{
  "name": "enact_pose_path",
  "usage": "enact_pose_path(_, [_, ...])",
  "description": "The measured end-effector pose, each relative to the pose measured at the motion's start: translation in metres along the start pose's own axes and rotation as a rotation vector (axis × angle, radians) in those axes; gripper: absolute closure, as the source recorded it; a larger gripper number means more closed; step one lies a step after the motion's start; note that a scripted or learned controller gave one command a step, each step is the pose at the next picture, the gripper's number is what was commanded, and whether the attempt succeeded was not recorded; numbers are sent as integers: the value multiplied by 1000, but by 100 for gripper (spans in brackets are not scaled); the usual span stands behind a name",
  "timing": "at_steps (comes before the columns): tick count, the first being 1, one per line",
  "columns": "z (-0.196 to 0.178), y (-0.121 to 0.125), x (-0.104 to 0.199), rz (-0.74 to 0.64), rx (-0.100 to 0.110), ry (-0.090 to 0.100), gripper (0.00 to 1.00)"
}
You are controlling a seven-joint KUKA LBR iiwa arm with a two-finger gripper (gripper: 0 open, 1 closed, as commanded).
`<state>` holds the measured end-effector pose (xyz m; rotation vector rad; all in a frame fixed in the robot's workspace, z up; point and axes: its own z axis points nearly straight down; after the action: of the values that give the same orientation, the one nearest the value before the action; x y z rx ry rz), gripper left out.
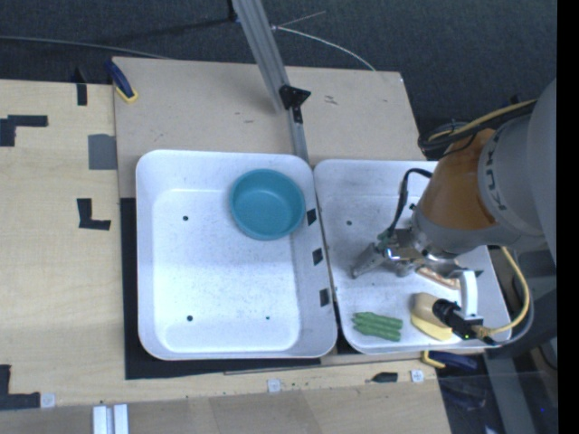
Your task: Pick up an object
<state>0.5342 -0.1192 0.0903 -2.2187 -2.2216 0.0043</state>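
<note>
Hand [369, 260] sitting low in right bin [362, 188], grip state unclear. Green object [376, 325] and yellow one [427, 319] lying nearby, the latter partly hidden. Blue bowl [267, 203] sitting in left bin [181, 269].

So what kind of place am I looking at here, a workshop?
Probably a robotics lab test bench. A grey and orange robot arm reaches over two white bins holding odd items, such as a blue bowl and a green object, on a plywood bench.
</note>
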Motion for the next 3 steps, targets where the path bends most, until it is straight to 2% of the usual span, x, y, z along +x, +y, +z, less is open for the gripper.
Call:
enact_pose_path(1, [-12, 0, 0, -1, 1, 1, 100])
enact_pose_path(3, [-122, 14, -1, -1, -7, 0, 100])
